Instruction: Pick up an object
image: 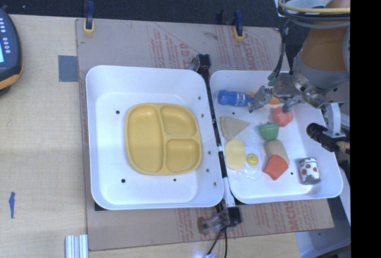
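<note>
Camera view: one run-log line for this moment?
gripper: over right white bin, near blue bottle | nothing seen held | left white bin: yellow divided plastic tray

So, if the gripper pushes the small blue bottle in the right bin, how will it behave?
The blue bottle lies on its side, so it would probably roll. It looks like small plastic, likely light. Its rounded body may slip from the fingers.

Two bins sat side by side on the counter (41, 131). The left bin (101, 185) held a divided tray (164, 137). The right bin (321, 188) held a bottle (232, 98) at its back-left, a wedge (233, 127) before it, and a can (308, 170) at front-right.
</note>
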`<state>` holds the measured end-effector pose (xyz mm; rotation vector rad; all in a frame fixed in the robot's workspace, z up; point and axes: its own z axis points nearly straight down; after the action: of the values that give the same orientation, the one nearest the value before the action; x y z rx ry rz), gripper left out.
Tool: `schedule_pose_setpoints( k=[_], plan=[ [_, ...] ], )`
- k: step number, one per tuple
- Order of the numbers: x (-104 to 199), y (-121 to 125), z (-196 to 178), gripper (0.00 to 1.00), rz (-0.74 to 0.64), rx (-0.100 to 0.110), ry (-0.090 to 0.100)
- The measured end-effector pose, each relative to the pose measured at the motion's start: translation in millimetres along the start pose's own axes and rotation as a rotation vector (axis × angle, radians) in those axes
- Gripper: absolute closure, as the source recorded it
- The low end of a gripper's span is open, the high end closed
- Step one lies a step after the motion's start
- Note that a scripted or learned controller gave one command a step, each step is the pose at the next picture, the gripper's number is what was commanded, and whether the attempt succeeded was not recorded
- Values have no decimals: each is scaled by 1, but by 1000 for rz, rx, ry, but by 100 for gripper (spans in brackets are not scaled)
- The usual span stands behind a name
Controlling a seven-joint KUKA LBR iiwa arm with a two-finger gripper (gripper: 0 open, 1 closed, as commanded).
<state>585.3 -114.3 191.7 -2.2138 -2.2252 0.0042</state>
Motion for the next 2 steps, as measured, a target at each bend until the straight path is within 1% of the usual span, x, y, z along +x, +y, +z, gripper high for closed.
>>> schedule_pose_setpoints(
  k=[1,2],
  plan=[
    [-44,-14,96,0,4,9,-1],
    [-43,-11,80,100,2,0,-2]
  ],
)
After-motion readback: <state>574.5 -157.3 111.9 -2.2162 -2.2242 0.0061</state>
